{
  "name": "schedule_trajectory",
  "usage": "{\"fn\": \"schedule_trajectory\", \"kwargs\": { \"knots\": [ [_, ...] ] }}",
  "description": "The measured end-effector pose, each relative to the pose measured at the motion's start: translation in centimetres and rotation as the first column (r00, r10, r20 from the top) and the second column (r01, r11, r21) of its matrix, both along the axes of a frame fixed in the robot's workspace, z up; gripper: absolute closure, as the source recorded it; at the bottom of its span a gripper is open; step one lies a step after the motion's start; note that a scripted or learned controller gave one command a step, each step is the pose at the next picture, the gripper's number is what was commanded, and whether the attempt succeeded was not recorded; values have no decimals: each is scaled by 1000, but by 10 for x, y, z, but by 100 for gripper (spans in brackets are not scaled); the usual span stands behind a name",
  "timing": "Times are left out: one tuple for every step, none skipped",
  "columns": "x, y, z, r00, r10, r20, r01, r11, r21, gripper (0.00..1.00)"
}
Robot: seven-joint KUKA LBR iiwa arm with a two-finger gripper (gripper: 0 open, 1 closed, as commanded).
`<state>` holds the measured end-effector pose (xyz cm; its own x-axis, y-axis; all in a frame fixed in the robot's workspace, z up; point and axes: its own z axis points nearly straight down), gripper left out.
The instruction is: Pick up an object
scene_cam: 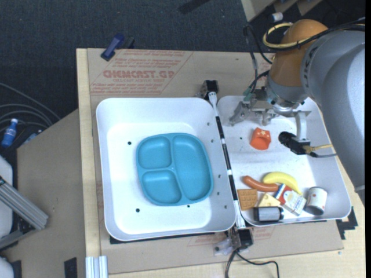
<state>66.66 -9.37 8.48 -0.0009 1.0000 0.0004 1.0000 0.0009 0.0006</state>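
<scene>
the grey arm with its orange band reaches over the far end of the right-hand shallow white bin (pixel 324 155), and its metal two-finger gripper (pixel 253 113) sits low near that bin's far left corner. whether it is open or closed cannot be told from here, and nothing is visibly caught in it.

the nearest candidate is the small orange-red plastic strawberry-like toy (pixel 260 138), just beside the gripper toward the bin's middle, lying apart from everything else. the other things crowd the near edge: a red-orange toy sausage (pixel 259 183), a yellow toy banana (pixel 282 180), a tan cracker-like square (pixel 247 198), a dark oblong block (pixel 268 214) and a small white cylinder (pixel 316 199).

the main risk is a miss: the gripper looks offset from the orange toy, so closing where it is would likely catch nothing or scrape the bin wall. the toy's rounded shape could also squirt sideways. in the near pile, touching pieces invite a double grab. the blue divided plastic plate (pixel 174 168) in the left white bin (pixel 110 172) is flat and hard to pinch.
</scene>
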Motion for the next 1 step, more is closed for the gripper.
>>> {"fn": "schedule_trajectory", "kwargs": {
  "knots": [
    [0, -4, 0, 1000, -1, 0, 1, 1000, -1, 0]
  ]
}}
